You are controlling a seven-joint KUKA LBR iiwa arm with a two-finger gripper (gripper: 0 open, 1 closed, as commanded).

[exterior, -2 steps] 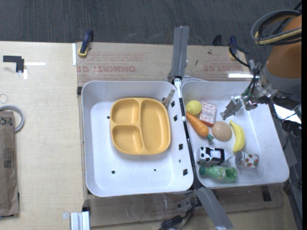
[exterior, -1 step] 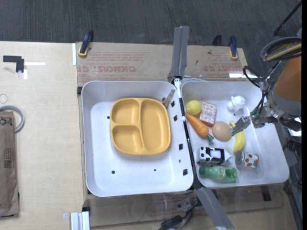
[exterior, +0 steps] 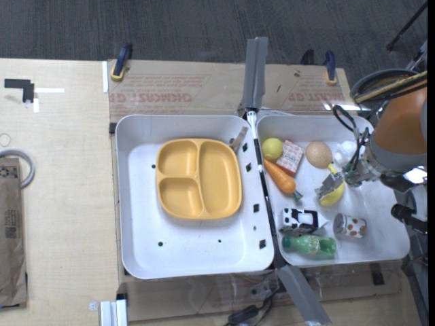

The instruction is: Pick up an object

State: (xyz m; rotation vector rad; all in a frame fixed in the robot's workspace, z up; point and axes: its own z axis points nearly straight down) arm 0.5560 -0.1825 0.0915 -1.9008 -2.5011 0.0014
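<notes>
The right bin [exterior: 380, 246] holds several items. At its back lie a yellow lemon [exterior: 272, 148], a red and white box [exterior: 292, 156] and a tan egg-shaped object [exterior: 318, 154]. An orange carrot [exterior: 280, 175] rests by the left wall. A small yellow fruit piece [exterior: 331, 195] sits mid-bin. Toward the front are a black and white cow toy [exterior: 300, 217], a green bottle [exterior: 309, 245] and a spotted cup [exterior: 350, 226]. My gripper [exterior: 336, 178] is low in this bin, right above the yellow fruit piece and touching or nearly touching its top.
The left bin [exterior: 136, 250] holds a yellow divided plate [exterior: 199, 178]. A metal divider [exterior: 255, 80] runs between the bins. The arm's orange band [exterior: 402, 124] hangs over the right bin's right wall. Cables [exterior: 380, 83] loop at the back right.
</notes>
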